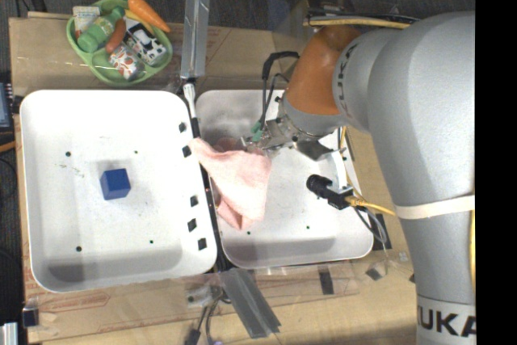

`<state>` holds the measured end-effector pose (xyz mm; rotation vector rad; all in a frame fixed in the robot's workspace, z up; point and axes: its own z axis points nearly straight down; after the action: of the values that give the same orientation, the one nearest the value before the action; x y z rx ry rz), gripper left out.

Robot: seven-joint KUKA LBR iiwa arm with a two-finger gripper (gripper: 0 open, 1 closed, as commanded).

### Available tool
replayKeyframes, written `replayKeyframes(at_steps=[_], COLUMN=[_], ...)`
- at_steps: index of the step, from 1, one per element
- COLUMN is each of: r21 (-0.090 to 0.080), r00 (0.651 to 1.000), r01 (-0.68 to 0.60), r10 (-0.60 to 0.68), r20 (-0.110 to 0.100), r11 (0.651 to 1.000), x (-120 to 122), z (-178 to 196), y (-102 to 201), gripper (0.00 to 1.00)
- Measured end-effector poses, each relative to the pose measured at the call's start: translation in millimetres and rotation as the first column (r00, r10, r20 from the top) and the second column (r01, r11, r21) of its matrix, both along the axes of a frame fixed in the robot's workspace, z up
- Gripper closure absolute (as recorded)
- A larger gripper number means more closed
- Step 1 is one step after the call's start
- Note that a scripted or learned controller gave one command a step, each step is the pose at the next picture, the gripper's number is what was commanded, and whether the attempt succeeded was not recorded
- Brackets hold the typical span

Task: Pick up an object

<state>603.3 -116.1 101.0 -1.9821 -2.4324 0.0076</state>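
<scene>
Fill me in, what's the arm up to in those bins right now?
The KUKA arm has reached from the right into the right bin, with its gripper down at the upper edge of a pink cloth that lies crumpled along the bin's left side. The wrist hides whether the cloth is actually gripped, and the cloth rests on the bin floor. A blue cube sits untouched in the left bin. A green bowl of toy food stands on the bench behind.
</scene>
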Motion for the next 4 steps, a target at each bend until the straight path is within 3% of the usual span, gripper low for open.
replayKeyframes(at_steps=[3,4], r21=[0.000,0.003], r00=[1.000,0.996], r01=[0.000,-0.087], r10=[0.000,0.087], r20=[0.000,0.002], r11=[1.000,0.996], x=[0.0,-0.7], z=[0.0,-8.4], y=[0.0,-5.2], gripper=[0.00,0.00])
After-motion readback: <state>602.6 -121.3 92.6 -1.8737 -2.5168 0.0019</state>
